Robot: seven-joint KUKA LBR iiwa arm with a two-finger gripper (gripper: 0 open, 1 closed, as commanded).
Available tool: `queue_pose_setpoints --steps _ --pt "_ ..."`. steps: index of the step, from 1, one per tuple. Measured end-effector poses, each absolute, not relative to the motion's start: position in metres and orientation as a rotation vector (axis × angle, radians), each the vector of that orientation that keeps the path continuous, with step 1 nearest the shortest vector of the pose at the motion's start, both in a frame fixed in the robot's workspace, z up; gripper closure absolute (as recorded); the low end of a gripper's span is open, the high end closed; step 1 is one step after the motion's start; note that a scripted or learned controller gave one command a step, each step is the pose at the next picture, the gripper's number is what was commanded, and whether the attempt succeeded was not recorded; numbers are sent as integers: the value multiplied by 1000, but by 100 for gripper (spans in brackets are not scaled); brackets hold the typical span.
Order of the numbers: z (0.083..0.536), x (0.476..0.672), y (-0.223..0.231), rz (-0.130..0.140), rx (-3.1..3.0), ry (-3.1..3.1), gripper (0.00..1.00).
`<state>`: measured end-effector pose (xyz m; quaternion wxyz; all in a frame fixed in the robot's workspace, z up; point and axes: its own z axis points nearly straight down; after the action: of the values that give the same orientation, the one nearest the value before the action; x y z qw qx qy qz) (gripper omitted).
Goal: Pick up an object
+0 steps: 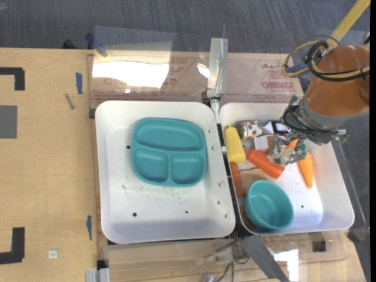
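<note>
My gripper (286,151) hangs low in the right bin (338,207), just over a heap of toy food. Directly beneath its metal fingers (278,150) lies an orange carrot-like piece (264,163). A second carrot (306,169) rests just right of the fingers. A yellow corn-shaped piece (234,144) lies at the bin's left wall, and a small patterned packet (252,128) sits behind. A teal bowl (268,204) stands in the bin's near part. The arm's orange band (341,81) hides the wrist.
The left bin (111,175) holds a teal divided plate (169,151). A brown flat piece (249,175) lies between the carrot and the bowl. A clear plastic divider (216,69) rises behind the bins. Tan bench surface (41,175) stretches to the left.
</note>
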<state>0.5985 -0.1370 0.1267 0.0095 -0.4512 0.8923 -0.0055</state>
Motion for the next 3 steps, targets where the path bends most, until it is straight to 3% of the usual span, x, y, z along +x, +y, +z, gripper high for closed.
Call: queue_pose_setpoints --steps 1,2,3 --pt "100 561 -204 -3 -1256 2875 0" --pt "87 528 -220 1 -1154 2914 0" --pt "99 531 -217 -4 -1155 2905 100"
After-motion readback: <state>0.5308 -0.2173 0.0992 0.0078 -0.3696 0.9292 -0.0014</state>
